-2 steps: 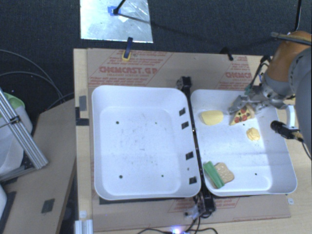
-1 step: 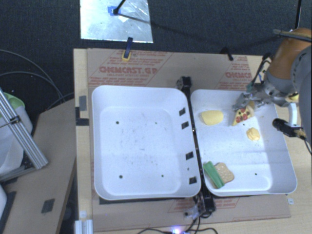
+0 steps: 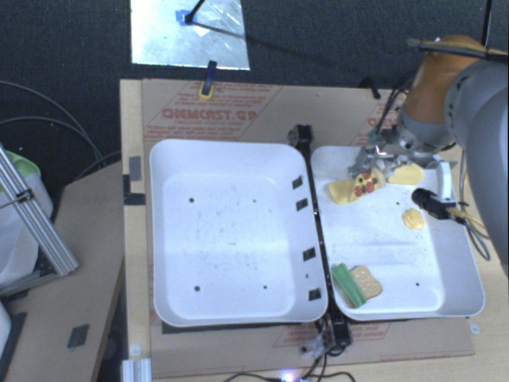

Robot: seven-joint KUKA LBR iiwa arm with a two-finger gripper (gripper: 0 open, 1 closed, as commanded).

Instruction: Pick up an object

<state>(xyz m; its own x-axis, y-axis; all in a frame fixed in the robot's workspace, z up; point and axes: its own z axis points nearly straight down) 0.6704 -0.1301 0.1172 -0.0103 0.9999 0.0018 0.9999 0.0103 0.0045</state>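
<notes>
Gripper [image 3: 368, 163] low at upper left of right bin [image 3: 445, 293], over pizza slice [image 3: 358, 188]; finger state: cannot tell

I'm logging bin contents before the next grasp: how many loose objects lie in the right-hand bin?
5. A pizza slice under the gripper, a pale yellow piece beside it, a small yellow lump mid-bin, and a green stick touching a cracker near the front. The arm may hide more.

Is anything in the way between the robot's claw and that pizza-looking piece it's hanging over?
Nothing visible does. The gripper hangs right at the pizza slice in the right bin; the pale yellow piece lies just beside it.
</notes>
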